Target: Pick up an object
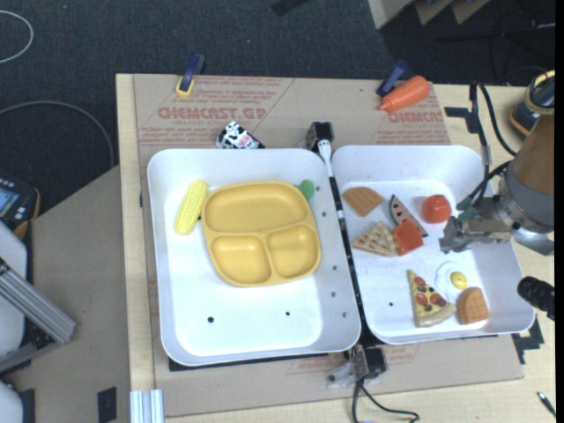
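1. Here, around the yellow divided tray [262,231] in the left bin [172,263]: one corn cob [190,206] touching its left edge, one green piece [306,188] at its upper right corner.
2. Right of the tray, in the right bin [388,320]: one tomato [435,208], one watermelon slice [399,211], one pizza slice [426,298], one fried egg [455,278].
3. Gripper [460,233] far right of the tray, just above the egg; opening and hold impossible to tell.

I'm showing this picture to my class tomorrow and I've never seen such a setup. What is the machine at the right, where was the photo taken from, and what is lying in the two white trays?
One camera looks down at a slant on a bench. The grey arm reaching in from the right is a robot; its gripper hangs over the right bin, among toy foods: a pizza slice, a fried egg, a tomato, a waffle. The left bin has a yellow divided plate and a toy corn cob. Nothing is visibly held.
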### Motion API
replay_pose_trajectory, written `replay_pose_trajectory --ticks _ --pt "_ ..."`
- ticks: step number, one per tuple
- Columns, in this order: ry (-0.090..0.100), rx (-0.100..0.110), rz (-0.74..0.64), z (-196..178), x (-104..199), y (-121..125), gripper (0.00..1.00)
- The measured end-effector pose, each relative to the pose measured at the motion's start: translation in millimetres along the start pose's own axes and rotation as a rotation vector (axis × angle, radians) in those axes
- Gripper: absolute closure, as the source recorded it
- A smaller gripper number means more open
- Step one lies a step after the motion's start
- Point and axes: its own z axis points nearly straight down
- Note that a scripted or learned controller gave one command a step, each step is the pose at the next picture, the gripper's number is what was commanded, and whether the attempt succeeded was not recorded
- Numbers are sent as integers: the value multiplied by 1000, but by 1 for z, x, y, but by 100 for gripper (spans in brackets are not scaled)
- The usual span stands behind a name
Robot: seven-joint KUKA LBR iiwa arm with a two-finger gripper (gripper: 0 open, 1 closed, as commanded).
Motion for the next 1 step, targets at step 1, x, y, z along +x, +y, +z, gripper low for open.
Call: replay_pose_trajectory --ticks 1 --pt "2 2 -4 -5 38 29 100"
